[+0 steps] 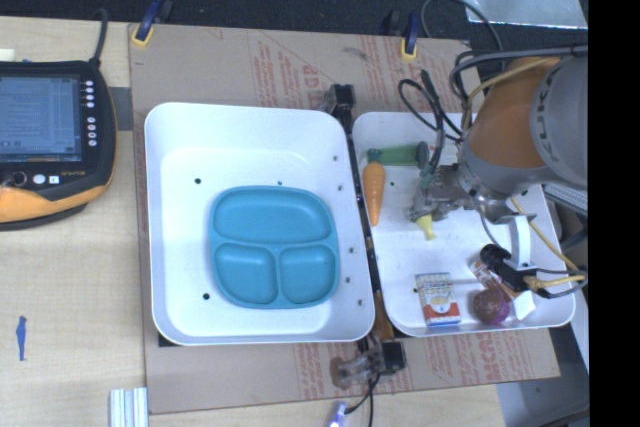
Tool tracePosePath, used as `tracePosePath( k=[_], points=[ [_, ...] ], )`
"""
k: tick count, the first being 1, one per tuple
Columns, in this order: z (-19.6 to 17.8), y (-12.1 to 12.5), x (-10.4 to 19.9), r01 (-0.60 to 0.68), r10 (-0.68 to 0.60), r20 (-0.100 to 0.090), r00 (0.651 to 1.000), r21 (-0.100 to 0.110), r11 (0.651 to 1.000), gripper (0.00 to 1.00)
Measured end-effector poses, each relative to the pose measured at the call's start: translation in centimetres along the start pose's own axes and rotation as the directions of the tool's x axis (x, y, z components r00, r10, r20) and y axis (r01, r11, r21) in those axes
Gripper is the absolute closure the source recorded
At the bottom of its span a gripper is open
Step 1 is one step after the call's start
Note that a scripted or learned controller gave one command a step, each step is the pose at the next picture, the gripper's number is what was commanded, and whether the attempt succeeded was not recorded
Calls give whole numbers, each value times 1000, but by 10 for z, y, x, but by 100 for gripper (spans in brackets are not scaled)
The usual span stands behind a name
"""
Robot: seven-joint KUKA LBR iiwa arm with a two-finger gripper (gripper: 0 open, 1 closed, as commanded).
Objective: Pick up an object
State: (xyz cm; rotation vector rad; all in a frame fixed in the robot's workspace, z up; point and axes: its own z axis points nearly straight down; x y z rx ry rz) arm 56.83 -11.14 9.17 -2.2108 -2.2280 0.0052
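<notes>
The tool [428,207] hangs low in the right white bin [400,315], over a small yellow piece [428,228]; whether it is clenched or released I cannot tell. The orange plastic carrot [373,192] lies just to its left, long axis running near-to-far.

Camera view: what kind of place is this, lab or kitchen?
Most likely a robotics lab: two white bins on a clamped board, a control tablet beside them, and a cabled robot arm over toy food.
</notes>
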Motion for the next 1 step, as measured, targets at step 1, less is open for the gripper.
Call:
tracePosePath(
  k=[1],
  points=[
    [-101, -6, 73, -2, 2, -1, 1000, -3, 1000, 100]
  ],
)
